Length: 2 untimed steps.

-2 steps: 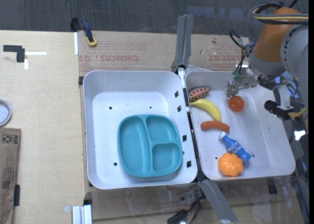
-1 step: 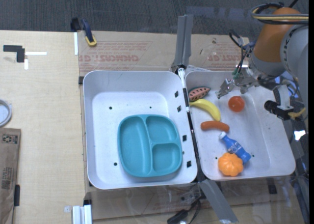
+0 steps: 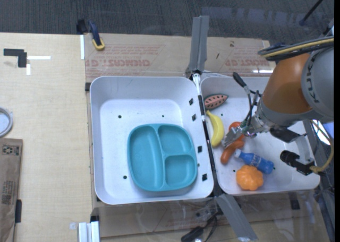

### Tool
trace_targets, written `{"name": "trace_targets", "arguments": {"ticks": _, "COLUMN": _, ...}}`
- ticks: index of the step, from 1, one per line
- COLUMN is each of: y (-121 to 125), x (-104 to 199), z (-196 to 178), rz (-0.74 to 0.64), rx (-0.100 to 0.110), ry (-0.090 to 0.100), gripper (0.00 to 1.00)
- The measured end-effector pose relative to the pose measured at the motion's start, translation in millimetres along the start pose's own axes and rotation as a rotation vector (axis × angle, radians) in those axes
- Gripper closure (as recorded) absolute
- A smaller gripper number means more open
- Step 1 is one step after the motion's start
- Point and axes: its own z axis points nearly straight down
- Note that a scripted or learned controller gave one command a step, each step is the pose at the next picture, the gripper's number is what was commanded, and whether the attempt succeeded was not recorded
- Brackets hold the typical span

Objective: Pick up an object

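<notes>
Gripper [image 3: 234, 139] low in right bin [image 3: 297, 182], at the orange carrot [image 3: 231, 145]; finger state cannot be told. Banana [image 3: 215, 128] just left, blue bottle [image 3: 256, 161] just right-below. Recommend centring on carrot, closing across its narrow width, lifting straight.

Red print on the cardboard sheet [image 3: 159, 55], top centre of the frame, reads upside down, seemingly "CHEMCST". "KU" shows on the grey arm [image 3: 319, 84] at right. A recycling mark sits on the brown bag [image 3: 9, 174], lower left.

Slanted overhead view of both bins [image 3: 101, 129]
</notes>
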Motion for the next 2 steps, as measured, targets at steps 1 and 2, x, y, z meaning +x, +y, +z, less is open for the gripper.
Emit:
{"name": "trace_targets", "arguments": {"ticks": 1, "y": -0.4, "x": -1.7, "z": -9.2, "rz": 0.005, "rx": -0.001, "ry": -0.001, "gripper": 1.00}}
{"name": "trace_targets", "arguments": {"ticks": 2, "y": 74.2, "x": 41.0, "z": -100.6, "rz": 0.058, "rx": -0.002, "ry": -0.002, "gripper": 1.00}}
